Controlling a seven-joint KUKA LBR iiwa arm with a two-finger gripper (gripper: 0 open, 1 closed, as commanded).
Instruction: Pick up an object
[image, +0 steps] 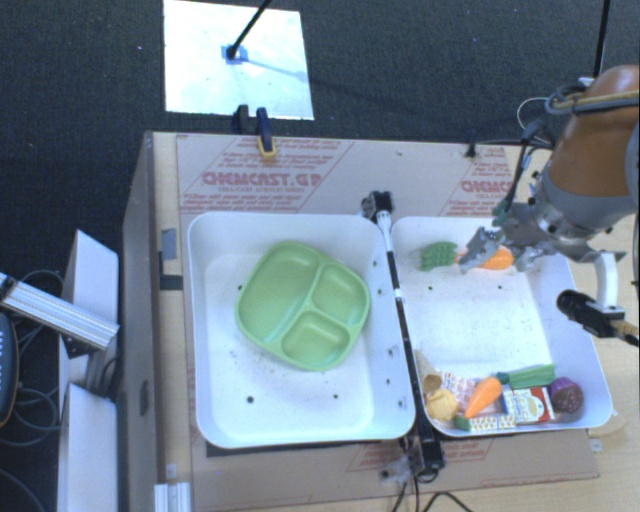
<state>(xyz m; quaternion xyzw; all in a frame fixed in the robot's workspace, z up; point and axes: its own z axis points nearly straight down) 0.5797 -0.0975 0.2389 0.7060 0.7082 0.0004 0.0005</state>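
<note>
Holding one orange piece (497, 260), pincer (490, 252)

Arm (590, 150) reaches in from right; wrist lowered.

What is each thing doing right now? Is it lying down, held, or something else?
Green plate: lying flat in the left bin.
Gripper: low over the right bin, at an orange toy.
Green toy: lying beside it.
Toy carrot: lying in the front pile.
</note>
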